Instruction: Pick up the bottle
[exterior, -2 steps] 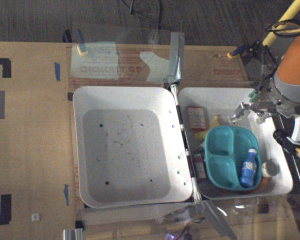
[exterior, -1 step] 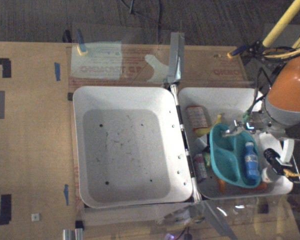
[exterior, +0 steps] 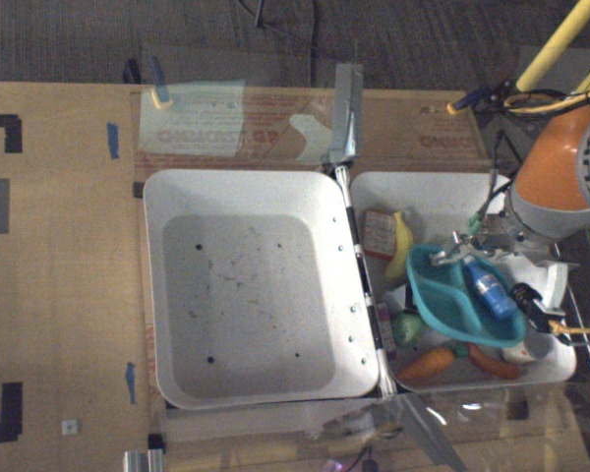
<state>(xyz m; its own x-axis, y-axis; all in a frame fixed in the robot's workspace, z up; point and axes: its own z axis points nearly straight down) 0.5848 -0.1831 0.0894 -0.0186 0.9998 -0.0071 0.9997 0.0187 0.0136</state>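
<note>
Blue plastic marks out the bottle [exterior: 489,292], which lies on its side in a teal divided dish [exterior: 442,303] in the right bin [exterior: 433,187], its pale cap end towards the far left and its body slanting to the near right. The dish is tilted, propped on the things under it, and covers much of the middle of that bin. Just left of the dish's far edge a yellow banana [exterior: 401,245] curves along it, and beside the banana, further left, sits a small red and white packet [exterior: 379,232]. At the dish's near left edge a green round item [exterior: 407,328] peeks out. Nearer still, an orange carrot [exterior: 427,364] lies along the near wall, and to its right a red sausage-shaped item [exterior: 494,362] pokes out from under the dish.

Over the far right part of the dish hangs the gripper [exterior: 482,247], close above the bottle's cap end. Whether its jaws are apart or together cannot be told here, and no contact with the bottle can be made out. Behind it the arm's orange band [exterior: 562,170] rises at the right edge.

The left bin [exterior: 177,197] stands just beside the right one, their walls meeting.
</note>
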